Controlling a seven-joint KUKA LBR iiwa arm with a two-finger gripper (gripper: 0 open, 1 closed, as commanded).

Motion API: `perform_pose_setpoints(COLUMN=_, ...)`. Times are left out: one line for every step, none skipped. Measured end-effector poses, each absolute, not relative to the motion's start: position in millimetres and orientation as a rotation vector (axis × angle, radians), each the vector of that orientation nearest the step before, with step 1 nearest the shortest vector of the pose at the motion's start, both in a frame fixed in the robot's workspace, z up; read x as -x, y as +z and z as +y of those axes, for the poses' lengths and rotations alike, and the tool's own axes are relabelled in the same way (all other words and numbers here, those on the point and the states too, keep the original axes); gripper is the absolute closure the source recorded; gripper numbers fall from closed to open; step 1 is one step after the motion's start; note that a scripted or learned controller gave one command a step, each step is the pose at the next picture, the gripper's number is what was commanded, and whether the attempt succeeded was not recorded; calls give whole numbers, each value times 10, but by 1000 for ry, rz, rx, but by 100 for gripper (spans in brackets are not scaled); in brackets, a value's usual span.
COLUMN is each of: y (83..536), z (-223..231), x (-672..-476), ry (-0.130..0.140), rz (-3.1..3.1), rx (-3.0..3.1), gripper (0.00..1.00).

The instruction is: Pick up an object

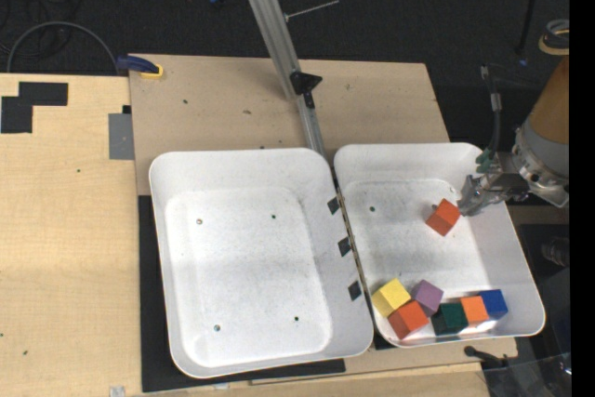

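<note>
The grey arm with its orange band reaches in from the right, and its two-finger gripper (472,197) sits over the upper right part of the right-hand shallow white bin (423,152). Just at the gripper's tip is a small orange-red cube (443,218), tilted on a corner and seemingly a little above the bin floor; it touches or nearly touches the fingertips, but whether it is truly pinched between them cannot be told from this angle, nor how wide the claw stands. If the cube is caught only by an edge, the likeliest failure is that it slips or swivels out as the arm rises, since a tilted cube gives the pads little flat face to bear on. It would then drop back into the bin and perhaps roll toward the near wall. Along that near edge lies a cluster of other small blocks: a yellow cube (392,295), a purple cube (428,295), a red cube (407,319), a dark green cube (449,318), an orange cube (475,308) and a blue cube (494,302), all well apart from the gripper. The left-hand white bin (186,165) stands beside it.
</note>
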State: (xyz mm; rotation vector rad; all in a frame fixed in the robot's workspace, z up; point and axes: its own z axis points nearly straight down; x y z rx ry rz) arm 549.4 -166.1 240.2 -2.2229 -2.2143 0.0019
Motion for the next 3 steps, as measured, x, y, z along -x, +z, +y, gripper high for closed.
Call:
perform_pose_setpoints(y=914, z=-1805, x=-5457, ry=-3, rz=-2219, rx=2222, gripper=100)
perform_pose_setpoints(y=2459, z=-1028, x=-5205, ry=-6, rz=-2228, rx=2218, gripper=100)
perform_pose_setpoints(y=3660, z=-387, x=-4878, ry=-8, rz=-2229, rx=2218, gripper=100)
